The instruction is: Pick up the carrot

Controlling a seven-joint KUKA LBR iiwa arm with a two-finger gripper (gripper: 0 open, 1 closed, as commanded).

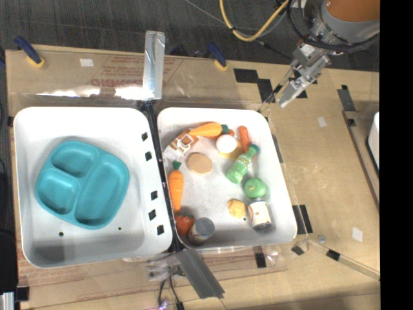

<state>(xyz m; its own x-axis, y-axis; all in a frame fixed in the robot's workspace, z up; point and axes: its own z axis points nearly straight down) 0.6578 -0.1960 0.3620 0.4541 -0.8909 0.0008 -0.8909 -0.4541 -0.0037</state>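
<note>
Against the left wall of the right bin [279, 173] we see the carrot [175, 187], lying with its long side running up and down that wall, green top at the far end. A second orange carrot-like toy [206, 130] lies near the bin's far edge. Our jaws [292, 90] hang above the table [322, 173] past the bin's far right corner, well away. We cannot tell how wide they are open, and nothing sits between them.
</note>
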